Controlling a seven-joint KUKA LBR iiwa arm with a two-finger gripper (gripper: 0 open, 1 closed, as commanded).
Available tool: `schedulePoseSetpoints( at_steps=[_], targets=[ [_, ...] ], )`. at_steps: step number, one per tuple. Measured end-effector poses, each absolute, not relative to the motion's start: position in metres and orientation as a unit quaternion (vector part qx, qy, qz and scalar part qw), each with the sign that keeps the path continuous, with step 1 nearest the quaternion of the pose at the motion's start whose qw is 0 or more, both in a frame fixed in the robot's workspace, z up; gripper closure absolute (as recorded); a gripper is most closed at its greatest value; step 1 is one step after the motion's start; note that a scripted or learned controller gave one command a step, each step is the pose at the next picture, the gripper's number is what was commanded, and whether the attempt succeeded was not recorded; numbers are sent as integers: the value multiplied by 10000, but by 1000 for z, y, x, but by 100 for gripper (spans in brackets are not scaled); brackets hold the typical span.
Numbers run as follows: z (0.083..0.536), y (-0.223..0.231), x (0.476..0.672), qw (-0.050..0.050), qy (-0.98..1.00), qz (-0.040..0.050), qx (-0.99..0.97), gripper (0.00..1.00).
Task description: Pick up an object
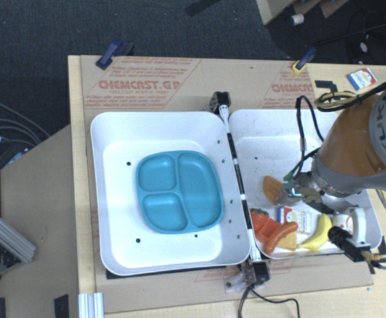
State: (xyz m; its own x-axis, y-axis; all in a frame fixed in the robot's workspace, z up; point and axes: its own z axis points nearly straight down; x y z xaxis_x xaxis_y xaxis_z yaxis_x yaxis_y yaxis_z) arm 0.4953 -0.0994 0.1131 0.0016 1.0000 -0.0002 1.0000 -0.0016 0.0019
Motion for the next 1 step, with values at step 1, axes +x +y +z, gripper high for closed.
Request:
schedulePoseSetpoints(
  at_steps=[1],
  targets=[
    [113,-99,495,6,7065,6,7077,0]
  ],
)
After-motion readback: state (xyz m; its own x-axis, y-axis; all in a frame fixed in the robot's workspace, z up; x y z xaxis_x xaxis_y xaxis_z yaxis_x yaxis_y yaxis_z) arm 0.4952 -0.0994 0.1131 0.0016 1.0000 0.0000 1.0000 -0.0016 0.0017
